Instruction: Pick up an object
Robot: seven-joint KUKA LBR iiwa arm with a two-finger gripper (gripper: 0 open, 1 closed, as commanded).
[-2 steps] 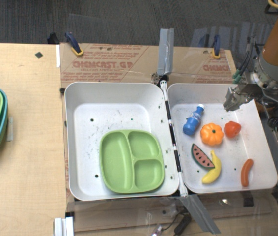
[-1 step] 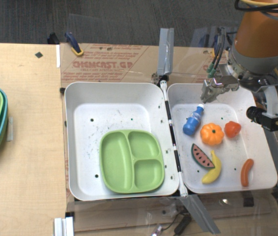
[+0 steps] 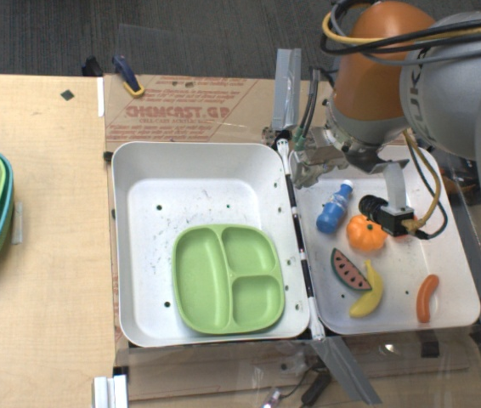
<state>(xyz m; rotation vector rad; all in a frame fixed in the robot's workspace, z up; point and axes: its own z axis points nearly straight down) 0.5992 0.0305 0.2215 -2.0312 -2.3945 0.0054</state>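
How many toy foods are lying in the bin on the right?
4: a pumpkin mid-bin, a watermelon slice below it, a banana beside the slice, and a sausage at the lower right. The arm may hide more.

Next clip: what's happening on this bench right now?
A grey robot arm with an orange band reaches in over the right white bin, which holds a blue toy bottle, an orange toy pumpkin, a toy watermelon slice, a yellow toy banana and an orange-red toy sausage. All lie loose in the bin. The left white bin holds a green divided plastic plate.
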